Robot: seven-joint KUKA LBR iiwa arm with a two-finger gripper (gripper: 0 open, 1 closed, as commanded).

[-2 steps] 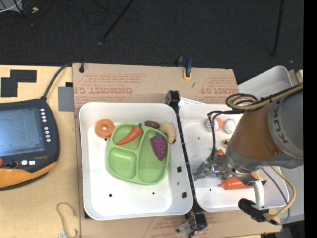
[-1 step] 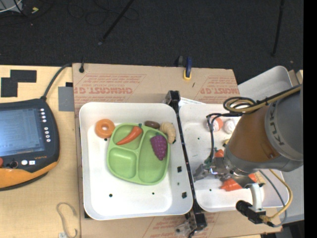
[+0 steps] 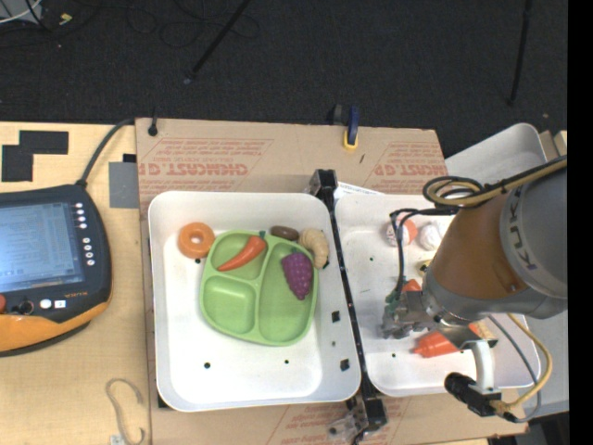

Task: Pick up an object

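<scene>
My gripper (image 3: pixel 400 319) is low in the right bin (image 3: pixel 380 364), near its left wall, with the grey and orange arm above it hiding much of that bin. An orange toy (image 3: pixel 433 345) lies just right of the gripper on the bin floor. Small white and red pieces (image 3: pixel 422 235) sit at the back of the right bin. In the left bin (image 3: pixel 176 360) a green divided plate (image 3: pixel 243 306) carries an orange carrot (image 3: pixel 243 251) and purple grapes (image 3: pixel 297 274). An orange ring (image 3: pixel 195 239) lies left of the plate. A tan piece (image 3: pixel 316 245) and a brown piece (image 3: pixel 284 233) lie at its back right.
A black divider (image 3: pixel 339 286) runs between the bins. A teach pendant (image 3: pixel 46 262) rests on the bench at the far left. Cables (image 3: pixel 452 191) loop over the arm. A blue and yellow clamp (image 3: pixel 351 128) stands at the cardboard's back edge.
</scene>
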